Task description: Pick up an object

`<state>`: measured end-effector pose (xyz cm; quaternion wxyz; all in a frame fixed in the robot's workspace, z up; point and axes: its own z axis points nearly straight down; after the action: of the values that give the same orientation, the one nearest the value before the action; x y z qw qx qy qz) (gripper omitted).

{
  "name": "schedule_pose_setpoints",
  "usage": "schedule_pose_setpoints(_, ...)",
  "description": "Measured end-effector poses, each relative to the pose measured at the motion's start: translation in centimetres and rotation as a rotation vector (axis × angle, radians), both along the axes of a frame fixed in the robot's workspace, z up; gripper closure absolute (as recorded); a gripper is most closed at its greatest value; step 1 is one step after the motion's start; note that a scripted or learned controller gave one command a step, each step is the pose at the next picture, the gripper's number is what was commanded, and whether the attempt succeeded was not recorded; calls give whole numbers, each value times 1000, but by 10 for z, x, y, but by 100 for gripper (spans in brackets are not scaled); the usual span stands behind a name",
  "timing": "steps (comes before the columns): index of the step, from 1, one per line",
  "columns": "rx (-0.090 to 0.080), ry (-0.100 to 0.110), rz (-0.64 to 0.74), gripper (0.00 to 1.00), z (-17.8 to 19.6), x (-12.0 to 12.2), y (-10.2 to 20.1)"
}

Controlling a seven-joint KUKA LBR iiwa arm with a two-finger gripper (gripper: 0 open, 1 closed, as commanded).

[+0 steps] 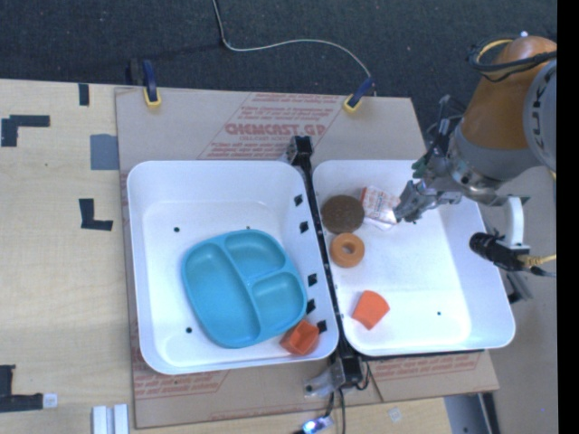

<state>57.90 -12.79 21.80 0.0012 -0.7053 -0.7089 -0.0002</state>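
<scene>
Cardboard-covered surface (262,129) aside, your gripper (409,204) sits at the small white packet (378,204) in the right bin (470,328); its grip state is unreadable, and it may shove the packet against the brown disc (343,212).

A dark grey carpet (271,16) fills the upper background, a thin white cable (289,45) looping over it. Below lies a pale wooden bench (54,242) marked with dark tape pieces (90,215) — and a printed cardboard sheet (262,129) held by two blue-and-yellow clamps (149,87).
</scene>
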Motion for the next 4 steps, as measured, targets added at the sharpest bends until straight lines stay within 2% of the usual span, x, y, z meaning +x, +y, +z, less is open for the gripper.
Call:
schedule_pose_setpoints(2,0,2,2,100,8,-27,108)
schedule_pose_setpoints(4,-1,1,2,100,-2,-31,208)
